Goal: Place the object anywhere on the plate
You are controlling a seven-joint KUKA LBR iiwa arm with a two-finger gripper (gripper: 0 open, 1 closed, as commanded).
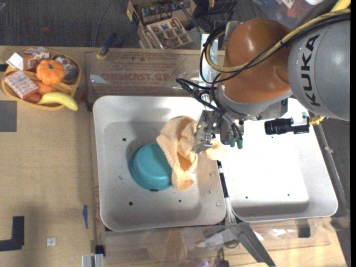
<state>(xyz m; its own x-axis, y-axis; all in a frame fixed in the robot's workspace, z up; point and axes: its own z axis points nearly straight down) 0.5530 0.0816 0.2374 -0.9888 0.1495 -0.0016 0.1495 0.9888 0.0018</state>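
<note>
At the right edge of the left bin (105, 149), over the divide between the two bins, the jaws (203, 141) hang low against a pale yellow-orange cloth (179, 149); whether the jaws are open or closed cannot be told, metal parts and cable clutter mask them, and no cloth shows clearly pinched between them. The cloth lies crumpled in the left bin, its right side touching or just under the jaws, its left side draped over the rim of a teal plate (150, 167). The plate sits on the bin floor, left of centre, partly covered by the cloth on its right. A small cream lump (216, 151) shows just beside the jaws on the bin divide; what it is cannot be told. The right bin (278, 188) lies beneath the arm (311, 65), grey with an orange band, reaching in from the right. Far left on the counter (44, 193), well apart from the bins, a shallow basket (11, 88) holds toy fruit, including a banana (58, 99) and an orange pumpkin (50, 71).
</note>
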